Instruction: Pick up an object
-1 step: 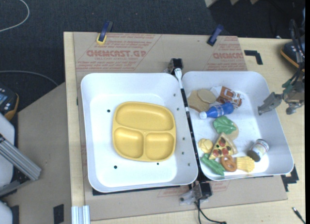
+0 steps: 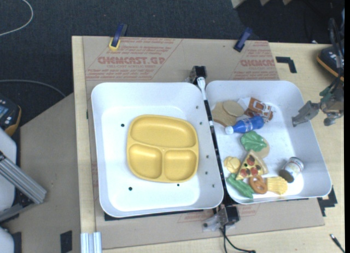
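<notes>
At the right rim of the right bin [image 2: 311, 137], the gripper [image 2: 313, 112] hovers with nothing between its spread jaws, probably waiting to descend, while the toy foods, such as the blue bottle [image 2: 246, 125], lie piled to their left.
</notes>
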`<action>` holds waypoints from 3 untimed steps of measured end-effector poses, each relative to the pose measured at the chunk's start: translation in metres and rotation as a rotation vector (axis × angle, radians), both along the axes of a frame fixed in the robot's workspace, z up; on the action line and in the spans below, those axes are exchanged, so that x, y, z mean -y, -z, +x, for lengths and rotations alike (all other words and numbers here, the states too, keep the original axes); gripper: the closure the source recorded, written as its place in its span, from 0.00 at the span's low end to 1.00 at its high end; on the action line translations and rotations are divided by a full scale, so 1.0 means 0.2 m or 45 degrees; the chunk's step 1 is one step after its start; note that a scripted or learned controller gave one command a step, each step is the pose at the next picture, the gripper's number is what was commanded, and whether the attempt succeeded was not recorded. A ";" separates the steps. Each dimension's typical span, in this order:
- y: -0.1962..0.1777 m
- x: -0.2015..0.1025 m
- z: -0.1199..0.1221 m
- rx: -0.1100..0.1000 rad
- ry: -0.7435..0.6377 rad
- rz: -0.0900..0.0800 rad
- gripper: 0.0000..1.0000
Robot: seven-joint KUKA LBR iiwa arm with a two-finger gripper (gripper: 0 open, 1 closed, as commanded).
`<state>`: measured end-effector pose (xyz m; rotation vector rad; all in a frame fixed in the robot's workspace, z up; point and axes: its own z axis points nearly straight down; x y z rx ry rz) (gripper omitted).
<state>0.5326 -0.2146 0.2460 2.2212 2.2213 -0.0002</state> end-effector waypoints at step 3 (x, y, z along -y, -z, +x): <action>0.78 -0.02 0.02 0.001 0.001 0.002 0.00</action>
